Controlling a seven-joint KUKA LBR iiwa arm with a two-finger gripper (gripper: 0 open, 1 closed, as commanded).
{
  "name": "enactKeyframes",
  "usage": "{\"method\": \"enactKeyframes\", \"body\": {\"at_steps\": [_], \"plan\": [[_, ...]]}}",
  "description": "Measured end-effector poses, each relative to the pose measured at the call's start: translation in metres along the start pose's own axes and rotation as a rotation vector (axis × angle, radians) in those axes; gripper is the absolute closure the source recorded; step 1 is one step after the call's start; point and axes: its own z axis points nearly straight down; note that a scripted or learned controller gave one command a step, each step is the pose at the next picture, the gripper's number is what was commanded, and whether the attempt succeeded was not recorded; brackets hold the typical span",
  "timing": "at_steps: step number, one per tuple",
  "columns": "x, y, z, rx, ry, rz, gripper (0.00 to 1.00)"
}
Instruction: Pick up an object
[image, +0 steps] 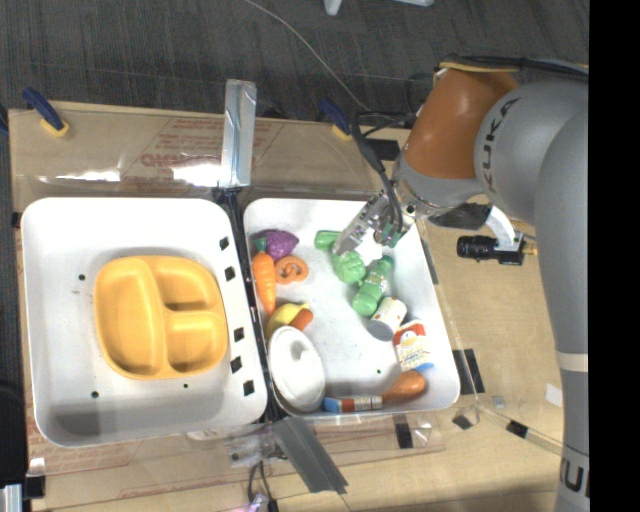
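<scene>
Gripper (366, 232) over right bin (440, 300) beside green toys (352, 266) — finger state, any hold: indiscernible.

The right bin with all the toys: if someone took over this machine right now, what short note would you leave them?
Gripper: low over the right bin, at its upper middle, by the green toys. Whether the jaws are open or shut can't be told; nothing visibly held.
Things: carrot, purple piece, white cup and small bottle lie in the right bin. Yellow tray sits in the left bin.
Done: nothing lifted.
Left: grasp one object and raise it.
</scene>
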Motion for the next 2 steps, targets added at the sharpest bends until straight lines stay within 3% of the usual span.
{"method": "enactKeyframes", "body": {"at_steps": [1, 2], "plan": [[0.019, 0.037, -0.076, 0.001, 0.002, 0.321, 1.0], [-0.022, 0.029, -0.052, 0.003, 0.004, 0.0, 1.0]]}}
